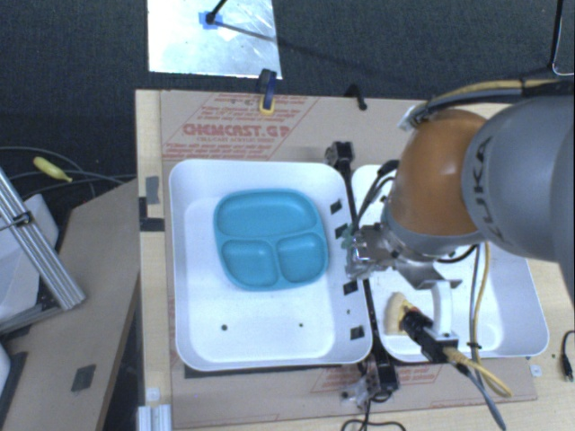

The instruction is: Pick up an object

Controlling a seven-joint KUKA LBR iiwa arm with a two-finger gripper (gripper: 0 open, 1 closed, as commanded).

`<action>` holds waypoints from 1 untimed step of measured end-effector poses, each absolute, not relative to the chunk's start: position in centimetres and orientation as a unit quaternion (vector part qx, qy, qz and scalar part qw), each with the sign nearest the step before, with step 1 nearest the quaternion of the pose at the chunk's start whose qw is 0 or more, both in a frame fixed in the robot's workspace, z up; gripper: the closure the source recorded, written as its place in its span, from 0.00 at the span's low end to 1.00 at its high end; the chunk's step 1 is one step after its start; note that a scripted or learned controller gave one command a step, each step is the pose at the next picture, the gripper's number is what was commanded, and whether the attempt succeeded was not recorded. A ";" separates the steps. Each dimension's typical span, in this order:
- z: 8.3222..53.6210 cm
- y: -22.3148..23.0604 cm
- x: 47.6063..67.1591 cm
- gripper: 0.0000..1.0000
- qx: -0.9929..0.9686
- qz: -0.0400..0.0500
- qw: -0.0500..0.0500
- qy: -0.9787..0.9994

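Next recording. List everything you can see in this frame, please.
left bin: one, white, on the bench
right bin: one, white, beside the left bin, partly under the arm
divided plate: one, blue, lying flat in the left bin
small lump: one, pale yellow, in the right bin near its front left corner; too small to identify
cardboard sheet: one, tan with red lettering, under both bins
shiny sheet: one, silver, on the dark surface beyond the bench
arm: one, grey with orange band, over the right bin
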State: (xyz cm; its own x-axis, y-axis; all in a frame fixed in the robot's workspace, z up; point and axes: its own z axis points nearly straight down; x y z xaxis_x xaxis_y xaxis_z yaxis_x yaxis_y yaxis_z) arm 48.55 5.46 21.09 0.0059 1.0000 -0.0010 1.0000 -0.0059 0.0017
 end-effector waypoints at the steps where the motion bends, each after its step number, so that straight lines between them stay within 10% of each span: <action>1: 24.2 14.2 48.6 1.00 0.703 0.003 0.000 0.711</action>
